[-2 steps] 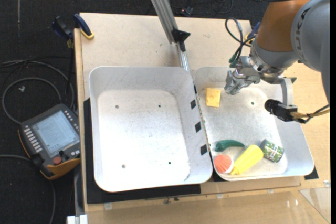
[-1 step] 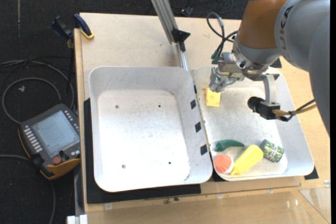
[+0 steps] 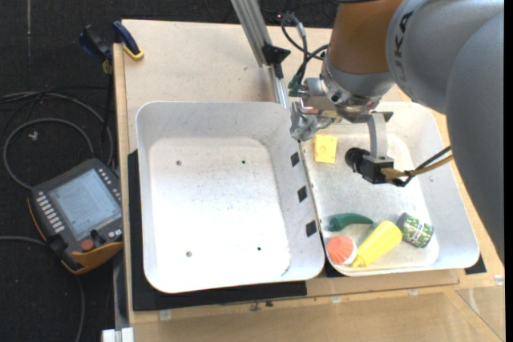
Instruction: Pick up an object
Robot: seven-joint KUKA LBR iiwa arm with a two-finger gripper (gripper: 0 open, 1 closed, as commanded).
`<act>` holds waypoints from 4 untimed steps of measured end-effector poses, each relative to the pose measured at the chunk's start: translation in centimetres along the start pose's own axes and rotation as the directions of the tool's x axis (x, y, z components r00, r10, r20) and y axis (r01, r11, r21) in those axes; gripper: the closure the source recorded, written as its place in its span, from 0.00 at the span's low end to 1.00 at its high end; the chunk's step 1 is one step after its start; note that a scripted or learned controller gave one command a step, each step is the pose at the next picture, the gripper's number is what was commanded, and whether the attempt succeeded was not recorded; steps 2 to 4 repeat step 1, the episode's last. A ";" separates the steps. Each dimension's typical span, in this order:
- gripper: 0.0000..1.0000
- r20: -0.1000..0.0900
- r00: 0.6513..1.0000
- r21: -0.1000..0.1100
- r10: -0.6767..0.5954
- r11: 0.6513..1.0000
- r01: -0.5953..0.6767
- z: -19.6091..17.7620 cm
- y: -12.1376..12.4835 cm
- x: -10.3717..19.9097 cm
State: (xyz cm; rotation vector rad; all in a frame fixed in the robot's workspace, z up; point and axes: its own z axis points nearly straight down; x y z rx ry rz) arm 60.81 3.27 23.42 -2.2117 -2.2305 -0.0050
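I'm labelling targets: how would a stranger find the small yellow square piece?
Look in the right-hand white bin, at its far end under the arm. The yellow square piece lies flat there, apart from the near-end cluster, and it is smaller and flatter than the long yellow item.

Wooden bench [image 3: 204, 60] bears two white bins [image 3: 212, 188]

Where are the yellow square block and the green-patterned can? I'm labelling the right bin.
yellow square block [image 3: 325, 149], camera view, centre of its top face.
green-patterned can [image 3: 417, 231], camera view, middle of its side.
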 end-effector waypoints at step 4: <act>1.00 0.000 1.000 0.000 0.000 1.000 0.000 -0.9 0.5 5.0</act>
